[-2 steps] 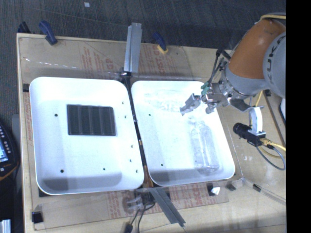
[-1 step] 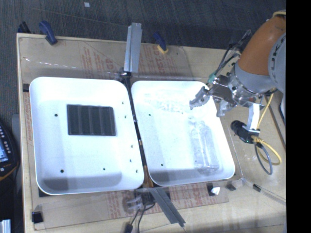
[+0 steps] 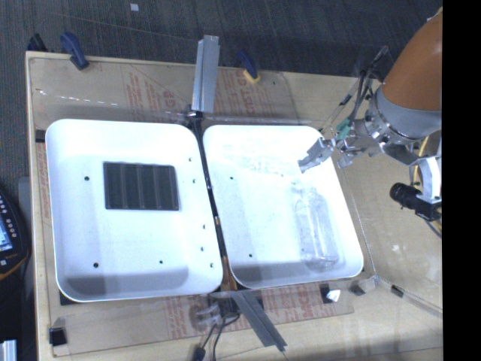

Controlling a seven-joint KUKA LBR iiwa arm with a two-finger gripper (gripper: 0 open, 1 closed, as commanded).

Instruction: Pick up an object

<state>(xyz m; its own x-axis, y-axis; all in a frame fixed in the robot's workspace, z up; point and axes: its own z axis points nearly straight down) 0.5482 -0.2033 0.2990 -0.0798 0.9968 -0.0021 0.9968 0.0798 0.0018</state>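
A clear plastic bottle lies lengthwise in the right white bin, near its right wall. A dark ribbed rectangular pad lies flat in the left white bin. My gripper hangs over the right bin's upper right corner, above and apart from the bottle. Nothing shows between its fingers.
A metal bar rises behind the seam between the bins, and another bar lies at the front. Blue clamps hold the board's back edge. Cables and the arm's wrist crowd the right side.
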